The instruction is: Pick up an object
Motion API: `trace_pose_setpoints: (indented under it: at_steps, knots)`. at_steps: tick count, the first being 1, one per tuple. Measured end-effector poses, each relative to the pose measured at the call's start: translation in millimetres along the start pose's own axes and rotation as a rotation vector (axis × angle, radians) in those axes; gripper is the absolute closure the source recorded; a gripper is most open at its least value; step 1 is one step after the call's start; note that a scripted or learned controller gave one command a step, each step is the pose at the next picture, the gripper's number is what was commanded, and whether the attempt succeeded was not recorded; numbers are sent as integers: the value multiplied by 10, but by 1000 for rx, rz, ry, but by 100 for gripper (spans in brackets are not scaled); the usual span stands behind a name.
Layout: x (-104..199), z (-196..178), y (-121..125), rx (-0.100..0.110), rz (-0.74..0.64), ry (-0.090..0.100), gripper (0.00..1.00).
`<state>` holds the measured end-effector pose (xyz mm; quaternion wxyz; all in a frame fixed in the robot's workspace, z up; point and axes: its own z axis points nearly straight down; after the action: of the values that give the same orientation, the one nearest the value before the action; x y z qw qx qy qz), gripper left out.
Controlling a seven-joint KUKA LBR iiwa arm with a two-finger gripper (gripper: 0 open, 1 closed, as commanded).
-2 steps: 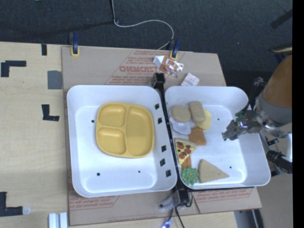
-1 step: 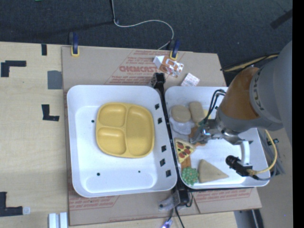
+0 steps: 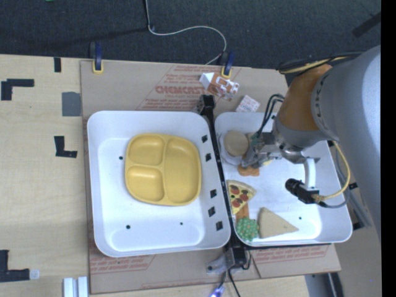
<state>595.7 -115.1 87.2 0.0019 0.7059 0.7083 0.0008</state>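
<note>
Camera view: the jaws [image 3: 252,161] hung low at the right bin's [image 3: 328,231] 11 o'clock corner, just beside a round cookie [image 3: 236,143], probably the target. How wide they stood, I could not tell. Pizza slice [image 3: 239,195] lay toward 7 o'clock.

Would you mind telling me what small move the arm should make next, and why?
Probably a short shift toward the round tan piece, then a descent. The claw sits low in the right bin, at that piece's edge, with nothing visibly between its fingers. The pizza slice, green piece and tan wedge lie farther away.
</note>
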Motion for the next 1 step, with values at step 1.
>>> trace_pose_setpoints:
  at_steps: [1]
  knots:
    - [88,4,730,17,-1,-3,0]
